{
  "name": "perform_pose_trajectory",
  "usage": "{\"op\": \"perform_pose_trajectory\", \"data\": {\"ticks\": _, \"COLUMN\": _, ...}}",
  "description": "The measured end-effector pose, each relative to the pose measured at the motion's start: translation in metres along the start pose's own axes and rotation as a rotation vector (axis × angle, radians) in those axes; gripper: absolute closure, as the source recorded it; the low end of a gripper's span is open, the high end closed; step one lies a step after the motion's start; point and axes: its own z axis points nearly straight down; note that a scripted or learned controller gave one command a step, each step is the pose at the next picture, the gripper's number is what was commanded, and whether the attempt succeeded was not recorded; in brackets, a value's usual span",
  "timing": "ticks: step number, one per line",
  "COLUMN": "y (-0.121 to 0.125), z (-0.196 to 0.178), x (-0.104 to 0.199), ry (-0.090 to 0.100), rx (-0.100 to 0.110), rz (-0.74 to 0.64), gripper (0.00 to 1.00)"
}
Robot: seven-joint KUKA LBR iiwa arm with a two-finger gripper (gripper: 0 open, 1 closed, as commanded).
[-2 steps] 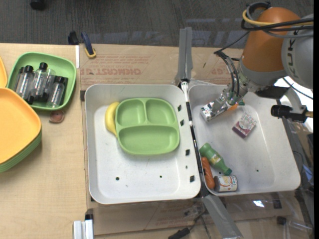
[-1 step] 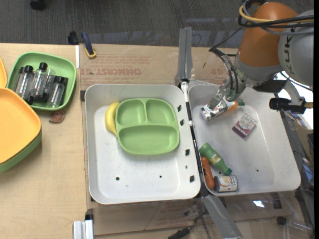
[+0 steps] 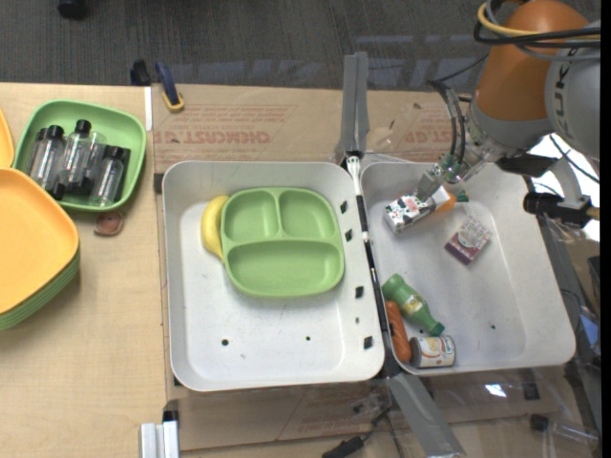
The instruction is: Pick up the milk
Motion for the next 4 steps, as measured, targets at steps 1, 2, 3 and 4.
{"op": "perform_pose_trajectory", "data": {"ticks": 1, "y": 0.043, "z": -0.077, "x": 0.023, "ry": 0.0, "rx": 0.0, "rz": -0.142, "gripper": 1.0}}
{"op": "perform_pose_trajectory", "data": {"ticks": 2, "y": 0.018, "z": -0.011, "x": 0.085, "ry": 0.003, "rx": 0.002, "rz": -0.201, "gripper": 1.0}}
{"op": "perform_pose_trajectory", "data": {"ticks": 3, "y": 0.018, "z": -0.035, "x": 0.038, "ry": 0.0, "rx": 0.0, "rz": 0.111, "gripper": 1.0}}
{"op": "perform_pose_trajectory", "data": {"ticks": 4, "y": -0.07, "z": -0.01, "x": 0.064, "ry": 0.003, "rx": 0.003, "rz": 0.068, "gripper": 1.0}}
